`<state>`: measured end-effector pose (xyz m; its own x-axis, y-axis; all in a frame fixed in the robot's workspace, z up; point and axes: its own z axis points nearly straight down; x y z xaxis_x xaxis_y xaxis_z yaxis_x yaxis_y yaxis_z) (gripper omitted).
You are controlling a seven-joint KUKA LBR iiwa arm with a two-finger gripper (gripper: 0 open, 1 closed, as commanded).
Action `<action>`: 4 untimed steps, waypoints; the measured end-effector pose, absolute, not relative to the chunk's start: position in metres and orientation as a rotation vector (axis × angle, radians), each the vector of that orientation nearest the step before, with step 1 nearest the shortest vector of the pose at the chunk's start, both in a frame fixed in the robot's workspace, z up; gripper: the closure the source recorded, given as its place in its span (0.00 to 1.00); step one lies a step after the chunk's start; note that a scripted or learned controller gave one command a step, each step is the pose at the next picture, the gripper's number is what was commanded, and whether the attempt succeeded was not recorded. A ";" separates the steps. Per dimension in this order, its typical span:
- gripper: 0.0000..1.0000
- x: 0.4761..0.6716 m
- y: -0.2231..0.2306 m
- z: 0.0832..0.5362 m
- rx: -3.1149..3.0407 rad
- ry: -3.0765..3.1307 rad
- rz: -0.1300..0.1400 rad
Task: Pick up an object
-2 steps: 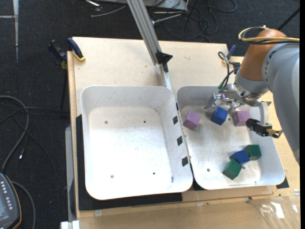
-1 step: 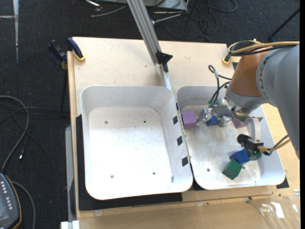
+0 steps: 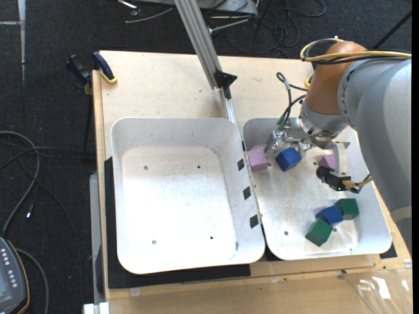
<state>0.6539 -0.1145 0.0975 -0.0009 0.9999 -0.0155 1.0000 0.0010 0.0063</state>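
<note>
- Nearest the camera, at the front of the right bin (image 3: 366, 244), lie a dark green cube (image 3: 319, 232), a blue block (image 3: 329, 214) and a second green cube (image 3: 349, 208), clustered and apparently touching; they sit well below the end effector, toward the viewer.
- Up in the same bin, the end effector (image 3: 292, 145) hangs from the grey arm (image 3: 373, 103) with its orange band, and a blue cube (image 3: 287, 159) sits right at its tip, just under the metal fingers (image 3: 281, 139).
- Whether the fingers are closed on that cube or merely poised over it cannot be told from this angle; the cube looks tilted, one corner down, which suggests it may be gripped or nudged, but that is a judgement only.
- A pink cube (image 3: 258, 159) lies just to the left of the end effector, near the bin's inner wall, and another pink block (image 3: 327, 159) lies just to its right, partly hidden by the wrist.
- The left bin (image 3: 131, 136) lies well apart to the left.
- Progress, as a judgement: the reach to an object looks done, and the grasp is at most in hand; a clear lift off the bin floor is not shown and remains to be done.
- The blue cube looks small, solid, matte and flat-faced, so it should suit a two-finger pinch.
</note>
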 end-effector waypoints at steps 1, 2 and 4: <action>0.00 0.618 -0.112 0.100 2.216 2.194 -0.005; 1.00 0.620 -0.112 0.110 2.213 2.196 -0.004; 0.00 0.582 -0.061 0.190 2.215 2.192 0.007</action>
